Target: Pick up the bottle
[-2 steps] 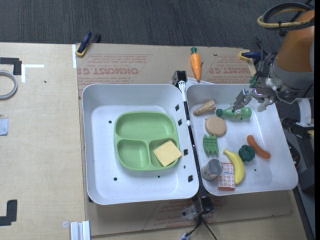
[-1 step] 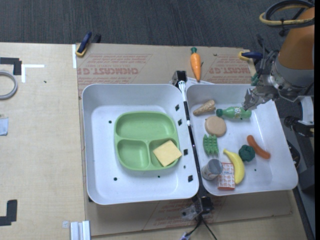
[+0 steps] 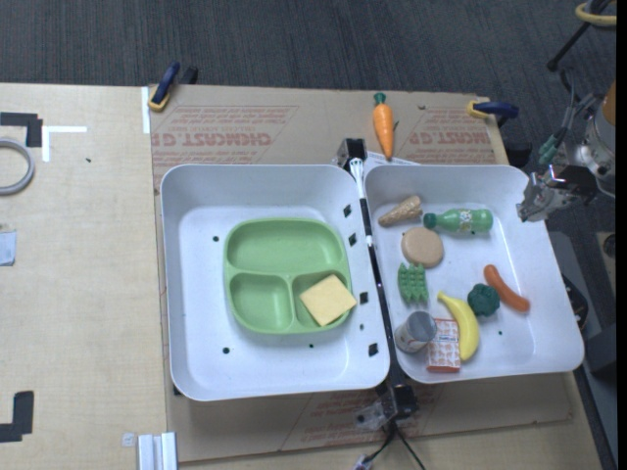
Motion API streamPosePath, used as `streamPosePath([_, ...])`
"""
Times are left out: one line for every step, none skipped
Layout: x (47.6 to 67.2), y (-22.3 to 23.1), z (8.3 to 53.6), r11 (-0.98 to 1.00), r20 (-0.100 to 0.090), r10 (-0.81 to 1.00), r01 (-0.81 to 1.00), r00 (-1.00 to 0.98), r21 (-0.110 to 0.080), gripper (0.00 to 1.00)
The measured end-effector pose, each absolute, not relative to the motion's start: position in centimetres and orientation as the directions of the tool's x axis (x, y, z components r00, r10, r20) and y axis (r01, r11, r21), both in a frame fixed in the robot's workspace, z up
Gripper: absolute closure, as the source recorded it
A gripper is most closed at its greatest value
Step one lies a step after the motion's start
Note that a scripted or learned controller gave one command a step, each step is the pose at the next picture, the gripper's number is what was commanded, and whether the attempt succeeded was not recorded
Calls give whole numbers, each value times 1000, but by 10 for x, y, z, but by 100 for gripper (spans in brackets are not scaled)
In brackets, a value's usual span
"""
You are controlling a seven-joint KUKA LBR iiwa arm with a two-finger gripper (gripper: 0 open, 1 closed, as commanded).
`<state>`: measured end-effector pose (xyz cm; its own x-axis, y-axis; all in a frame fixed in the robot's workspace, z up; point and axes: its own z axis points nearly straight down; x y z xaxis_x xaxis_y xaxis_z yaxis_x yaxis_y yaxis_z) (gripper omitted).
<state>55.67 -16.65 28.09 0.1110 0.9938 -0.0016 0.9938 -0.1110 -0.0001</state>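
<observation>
worktop (image 3: pixel 78 292) carries two bins side by side. left bin (image 3: pixel 186 292): divided tray (image 3: pixel 286 274) in the middle, sponge (image 3: pixel 327 300) in the tray's lower right compartment. right bin (image 3: pixel 554 292): bottle (image 3: pixel 458 221) lying at the far side, bread roll (image 3: pixel 400 211) left of it, cookie (image 3: pixel 423 247) just below; sausage (image 3: pixel 506 289) and broccoli (image 3: pixel 483 300) at the right; banana (image 3: pixel 461 323), carton (image 3: pixel 444 347) and can (image 3: pixel 416 331) at the near edge. carrot (image 3: pixel 382 123) behind the bins.
</observation>
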Motion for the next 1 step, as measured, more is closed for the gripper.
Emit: streamPosePath([490, -212, 313, -190, -1, 982, 982, 190, -1, 100])
